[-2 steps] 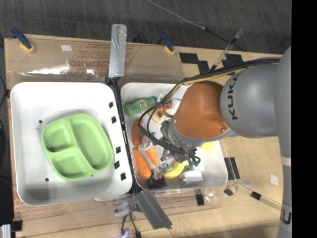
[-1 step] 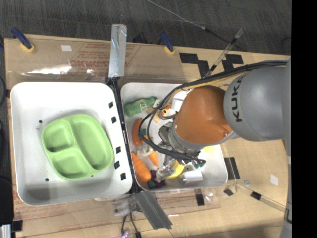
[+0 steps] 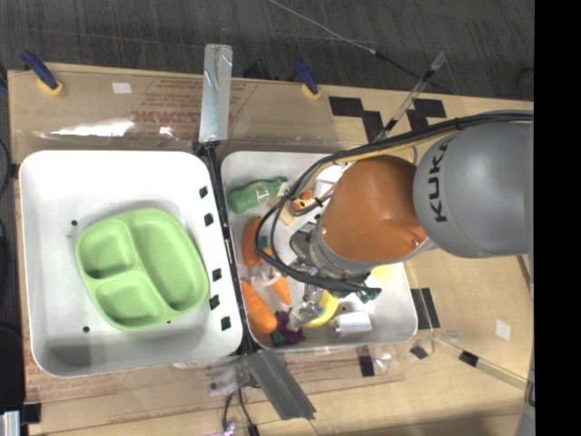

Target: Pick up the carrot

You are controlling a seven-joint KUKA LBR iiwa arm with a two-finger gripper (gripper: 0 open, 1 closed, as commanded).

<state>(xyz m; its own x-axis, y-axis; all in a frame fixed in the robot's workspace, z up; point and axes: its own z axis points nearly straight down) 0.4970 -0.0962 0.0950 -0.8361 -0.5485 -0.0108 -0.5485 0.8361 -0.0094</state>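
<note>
The carrot (image 3: 259,309) is an orange tapered piece lying against the left wall of the right bin (image 3: 399,309), near its front corner. My gripper (image 3: 307,302) hangs low in the same bin, just right of the carrot, amid a cluster of small toys. The arm's orange band (image 3: 368,212) and grey wrist hide most of the bin's middle. Nothing can be seen held by the gripper.
The right bin also holds a green bottle (image 3: 255,193) at the back left, another orange item (image 3: 251,241), a yellow piece (image 3: 324,312), a purple piece (image 3: 290,335) and a white block (image 3: 354,321). In the left bin (image 3: 45,243) sits a green divided plate (image 3: 141,267).
</note>
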